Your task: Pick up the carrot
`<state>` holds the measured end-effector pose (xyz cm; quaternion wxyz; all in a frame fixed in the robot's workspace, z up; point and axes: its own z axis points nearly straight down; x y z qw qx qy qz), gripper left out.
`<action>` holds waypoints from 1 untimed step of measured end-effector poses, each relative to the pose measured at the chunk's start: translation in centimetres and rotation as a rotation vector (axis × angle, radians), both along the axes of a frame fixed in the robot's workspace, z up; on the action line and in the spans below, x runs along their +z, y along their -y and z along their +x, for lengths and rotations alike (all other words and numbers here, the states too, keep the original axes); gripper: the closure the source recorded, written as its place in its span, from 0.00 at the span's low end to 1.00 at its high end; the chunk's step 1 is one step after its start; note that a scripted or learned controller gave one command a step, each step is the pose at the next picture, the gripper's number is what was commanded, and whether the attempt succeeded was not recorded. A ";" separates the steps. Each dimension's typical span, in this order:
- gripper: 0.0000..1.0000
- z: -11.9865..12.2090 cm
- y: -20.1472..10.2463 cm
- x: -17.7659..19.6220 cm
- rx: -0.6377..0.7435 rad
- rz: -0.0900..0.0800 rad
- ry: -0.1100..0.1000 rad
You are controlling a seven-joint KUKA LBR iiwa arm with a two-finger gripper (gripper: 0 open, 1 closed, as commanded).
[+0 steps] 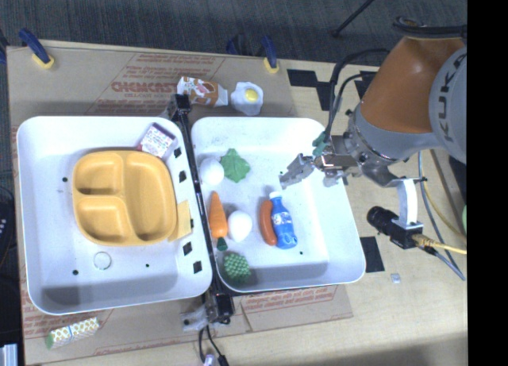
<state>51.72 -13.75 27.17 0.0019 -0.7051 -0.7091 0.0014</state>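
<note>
overall, the bench (381,293) was seen from above with cardboard sheeting (143,78) laid under two white bins side by side. the arm (413,94), grey with an orange band, was reached in from the right, over the right rim of the right bin (341,229). the left bin (48,261) was occupied by a yellow divided tray (123,195), with a small pink-and-white packet (158,140) just beside the tray's upper right corner. the gripper (295,172) was held over the upper right part of the right bin; whether its fingers were apart or together could not be told, and nothing was seen between them. the carrot (217,213) was lying in the right bin near its left wall, pointing roughly up and down, well apart from the gripper. a blue bottle (282,220) was lying near the bin's middle, with an orange-red sausage-like item (267,233) touching its left side. a white egg-shaped item (239,225) was set between the carrot and the sausage-like item. a second white round item (211,172) was placed just above the carrot, beside a green leafy item (235,164). a green knobbly ball (235,265) was resting near the bin's lower left corner. outside the bins, a small brown-and-white carton (198,90) and a white-and-yellow item (248,98) were left on the cardboard above the right bin. a small patterned packet (73,332) was lying below the left bin.
</note>
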 end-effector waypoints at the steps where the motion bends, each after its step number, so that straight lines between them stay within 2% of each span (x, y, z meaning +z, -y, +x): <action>1: 0.00 0.7 -4.0 -7.5 -0.170 -0.001 -0.002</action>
